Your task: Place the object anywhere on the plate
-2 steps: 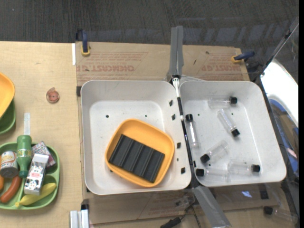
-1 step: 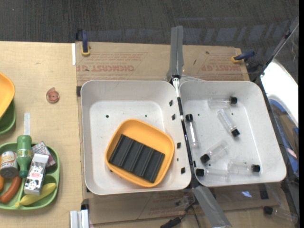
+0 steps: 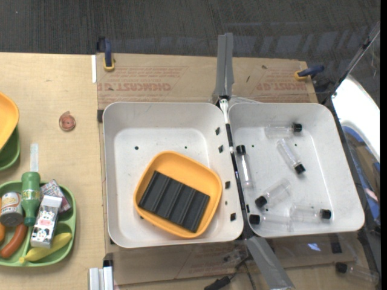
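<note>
Within the left bin (image 3: 115, 162), toward 5 o'clock, an orange plate (image 3: 145, 177) carries a black ribbed block (image 3: 174, 201). Clear vials (image 3: 289, 154) with black caps fill the right bin (image 3: 338, 162): probably light, rigid, slippery, breakable; best gripped mid-barrel. Gripper state cannot be told.

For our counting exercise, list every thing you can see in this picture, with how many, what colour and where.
Bins: two, white, side by side on the bench.
Plate: one, orange-yellow, in the left bin.
Ridged block: one, black, lying on the plate.
Vials: about six, clear with black caps, scattered in the right bin.
Clamps: two, blue and yellow, on the cardboard behind the bins.
Green tray: one, bottom left, holding toy food and a green bottle.
Small disc: one, pinkish, on the wooden table at left.
</note>
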Available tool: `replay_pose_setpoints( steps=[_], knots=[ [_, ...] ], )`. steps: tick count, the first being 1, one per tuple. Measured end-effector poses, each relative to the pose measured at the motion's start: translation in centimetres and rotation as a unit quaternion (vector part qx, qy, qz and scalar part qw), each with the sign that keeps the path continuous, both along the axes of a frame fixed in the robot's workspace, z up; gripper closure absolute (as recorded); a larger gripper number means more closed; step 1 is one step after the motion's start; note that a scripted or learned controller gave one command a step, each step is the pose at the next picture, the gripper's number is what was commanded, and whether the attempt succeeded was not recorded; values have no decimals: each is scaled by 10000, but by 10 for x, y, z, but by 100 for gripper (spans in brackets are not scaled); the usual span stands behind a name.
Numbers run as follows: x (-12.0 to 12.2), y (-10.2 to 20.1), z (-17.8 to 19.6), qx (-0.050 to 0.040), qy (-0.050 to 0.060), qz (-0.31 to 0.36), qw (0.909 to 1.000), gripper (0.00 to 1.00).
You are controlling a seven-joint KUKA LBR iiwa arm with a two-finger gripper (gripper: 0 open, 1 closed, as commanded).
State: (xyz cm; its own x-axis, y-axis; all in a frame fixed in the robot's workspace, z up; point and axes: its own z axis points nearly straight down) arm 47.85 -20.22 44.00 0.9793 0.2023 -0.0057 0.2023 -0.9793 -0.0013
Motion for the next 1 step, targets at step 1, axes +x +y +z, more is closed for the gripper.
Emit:
replay_pose_setpoints(
  steps=[1],
  knots=[
    [0,3,0,0,0,-1,10000,0]
  ],
)
